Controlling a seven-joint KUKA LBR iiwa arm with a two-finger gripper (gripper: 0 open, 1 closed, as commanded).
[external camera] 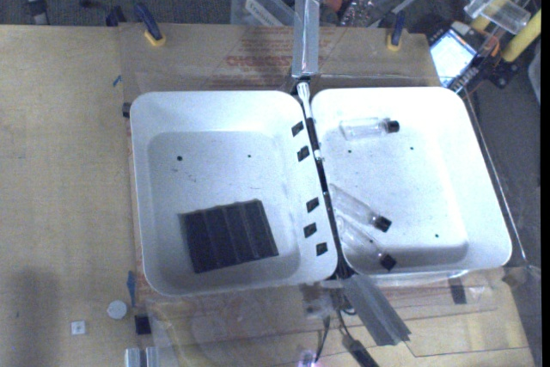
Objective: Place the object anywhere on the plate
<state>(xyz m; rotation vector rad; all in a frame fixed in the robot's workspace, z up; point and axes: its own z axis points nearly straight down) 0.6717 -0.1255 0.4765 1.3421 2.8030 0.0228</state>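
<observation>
Clear vial (365,128), black-capped, lying in right bin (447,112), well apart from plate (228,235); probably light, stiff, slick, apt to roll: grip across mid-barrel; jaw state cannot be told

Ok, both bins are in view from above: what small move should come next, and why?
Probably bring the arm in over the right bin above the clear tube with the dark cap near its back wall. It lies apart from the other clear tube by the divider, so it looks easier to pick, and the dark ridged plate in the left bin has nothing on it yet.
</observation>
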